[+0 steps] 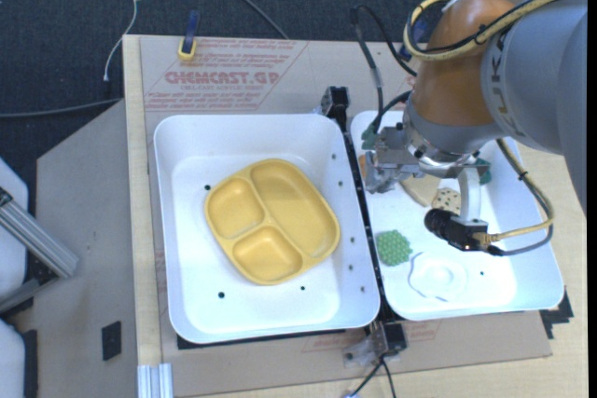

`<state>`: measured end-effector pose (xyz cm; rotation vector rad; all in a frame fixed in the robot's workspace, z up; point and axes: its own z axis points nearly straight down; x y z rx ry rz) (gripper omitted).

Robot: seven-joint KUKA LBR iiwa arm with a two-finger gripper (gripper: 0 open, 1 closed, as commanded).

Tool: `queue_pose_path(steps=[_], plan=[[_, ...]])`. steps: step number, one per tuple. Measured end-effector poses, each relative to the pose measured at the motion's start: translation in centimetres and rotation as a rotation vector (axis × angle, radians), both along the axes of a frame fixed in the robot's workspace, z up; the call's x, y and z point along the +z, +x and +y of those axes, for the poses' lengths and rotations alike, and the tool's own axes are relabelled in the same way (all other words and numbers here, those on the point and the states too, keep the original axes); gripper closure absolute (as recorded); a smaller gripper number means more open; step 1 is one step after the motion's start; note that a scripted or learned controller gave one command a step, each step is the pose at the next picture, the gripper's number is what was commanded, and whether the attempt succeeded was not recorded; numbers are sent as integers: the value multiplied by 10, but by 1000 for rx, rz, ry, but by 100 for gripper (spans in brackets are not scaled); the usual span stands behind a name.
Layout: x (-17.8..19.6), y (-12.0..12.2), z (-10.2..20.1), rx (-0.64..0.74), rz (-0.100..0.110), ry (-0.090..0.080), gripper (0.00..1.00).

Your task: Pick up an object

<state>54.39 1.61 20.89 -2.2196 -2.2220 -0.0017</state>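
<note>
Even, bright overhead light washes my view; the left bin [177,200] glares nearly pure white, losing detail along its rim. The yellow tray [270,219] throws only a soft, faint shadow. My orange band [466,33] shows a sheen. The focus is slightly soft throughout.

A single fixed camera looks down from above at a slant, set fairly high, far enough back that both shallow white bins fit in the picture. The left bin [187,228] sits near the centre of the view; the right bin [522,284] lies toward the right side. The worktop [233,75] runs slightly skewed, its far edge near the top of the picture and its near edge at the bottom. Dark floor [75,23] fills the upper left. The arm [466,61] enters from the right and looms large, being closer to the lens, covering the upper part of the right bin.
</note>
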Motion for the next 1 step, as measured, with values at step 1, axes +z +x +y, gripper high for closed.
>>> queue_pose_path(steps=[1], plan=[[17, 8, 47, 5, -3, 1, 100]])
